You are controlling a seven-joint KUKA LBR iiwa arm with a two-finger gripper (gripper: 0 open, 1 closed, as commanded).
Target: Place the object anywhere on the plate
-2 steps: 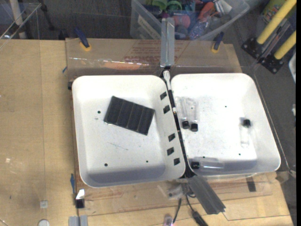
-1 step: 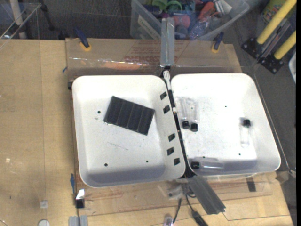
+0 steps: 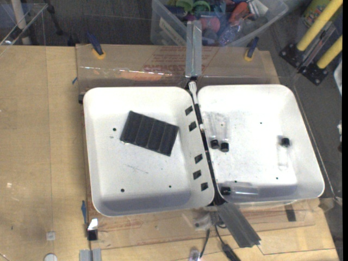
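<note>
Low in the frame, a grey bracket (image 3: 240, 231) was seen below the seam between the two bins. A dark ribbed slab (image 3: 149, 133) was laid flat, slightly askew, in the left bin (image 3: 103, 194), upper middle. Two small dark pieces (image 3: 218, 144) were found close together in the right bin (image 3: 304, 186) near the seam, and another dark piece (image 3: 284, 142) was set well apart, toward the right wall.

Black bracket (image 3: 307, 61) with yellow tubes (image 3: 326, 18) at upper right edge; whether the robot's, unclear

bright, even overhead light; white bins (image 3: 247, 99) glare nearly blown out, soft shadows, slightly blurry overall.
</note>
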